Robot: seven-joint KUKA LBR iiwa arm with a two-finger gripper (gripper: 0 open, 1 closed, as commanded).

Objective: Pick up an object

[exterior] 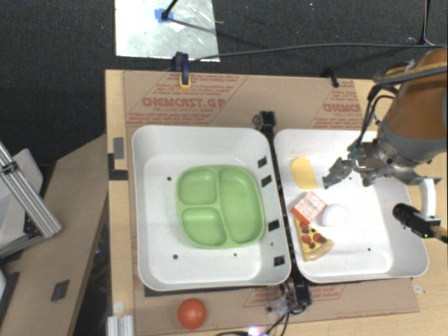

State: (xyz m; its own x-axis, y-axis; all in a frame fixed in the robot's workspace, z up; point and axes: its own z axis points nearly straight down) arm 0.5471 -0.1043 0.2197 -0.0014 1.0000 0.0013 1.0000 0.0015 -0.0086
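The right bin (402,254) holds a yellow block (303,172), a red and white box (308,206), a white ball (334,215) and a toy pizza slice (315,242). My gripper (350,177) hangs over this bin, to the right of the yellow block and just beyond the white ball. Its two dark fingers stand open and apart, with nothing between them. The grey and orange arm comes in from the right and covers the bin's far right corner.
The left bin (150,208) carries a green divided plate (219,205). An orange ball (191,313) lies on the bench in front of the left bin. A black divider with clips runs between the bins (274,187).
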